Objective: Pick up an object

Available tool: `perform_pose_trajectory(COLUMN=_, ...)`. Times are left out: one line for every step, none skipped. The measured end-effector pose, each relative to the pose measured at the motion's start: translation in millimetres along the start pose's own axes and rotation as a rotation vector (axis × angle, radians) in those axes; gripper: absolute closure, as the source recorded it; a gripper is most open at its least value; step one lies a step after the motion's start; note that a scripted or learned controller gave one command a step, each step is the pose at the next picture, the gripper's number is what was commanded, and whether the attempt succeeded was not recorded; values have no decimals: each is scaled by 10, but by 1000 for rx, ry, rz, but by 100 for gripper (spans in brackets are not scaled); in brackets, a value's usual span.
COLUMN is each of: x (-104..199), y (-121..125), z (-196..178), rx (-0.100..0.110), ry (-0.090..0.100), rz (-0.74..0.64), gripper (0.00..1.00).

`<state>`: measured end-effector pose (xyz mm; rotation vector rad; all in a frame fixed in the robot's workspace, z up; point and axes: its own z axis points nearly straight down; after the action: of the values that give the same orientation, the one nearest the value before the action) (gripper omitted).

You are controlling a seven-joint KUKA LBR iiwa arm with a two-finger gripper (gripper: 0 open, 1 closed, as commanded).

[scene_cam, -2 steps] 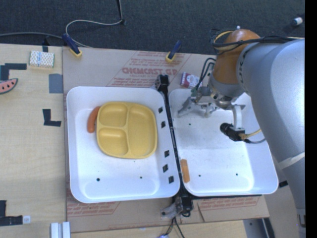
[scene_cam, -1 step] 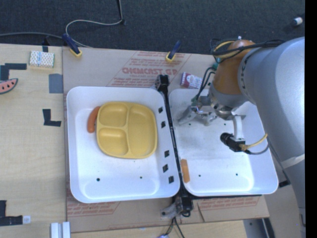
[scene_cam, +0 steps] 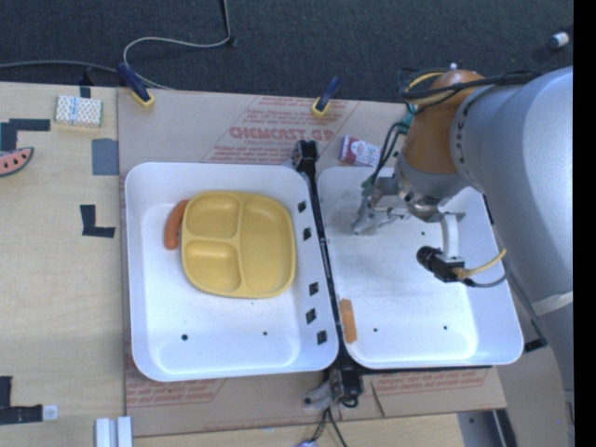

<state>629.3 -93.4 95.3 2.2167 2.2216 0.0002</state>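
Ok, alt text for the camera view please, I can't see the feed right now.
The grey arm's gripper hangs low over the right white bin, nothing visible between its fingers. A small orange carrot-like piece lies at that bin's left edge. The left white bin holds a yellow divided plastic plate with an orange sausage-shaped piece alongside.

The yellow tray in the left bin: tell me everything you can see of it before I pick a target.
The yellow tray is a rounded-square plate that looks like matte plastic, divided by raised ridges into three compartments: two smaller ones on the left, one long one on the right. It lies flat and right side up on the floor of the left bin, in its upper middle, turned slightly. An orange sausage-shaped object lies against its left edge, partly tucked under the rim.
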Motion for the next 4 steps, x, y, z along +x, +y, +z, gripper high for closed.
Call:
perform_pose_trajectory(x=6, y=-4, z=-91, rx=2, ry=1, rz=0, gripper=100)
perform_pose_trajectory(x=599, y=-1180, z=-891, rx=4, ry=3, rz=0, gripper=100)
perform_pose_trajectory(x=597, y=-1183, z=-889, rx=5, ry=3, rz=1, gripper=0)
perform_pose_trajectory(x=-25, y=-949, z=91, rx=0, ry=1, rz=2, gripper=0)
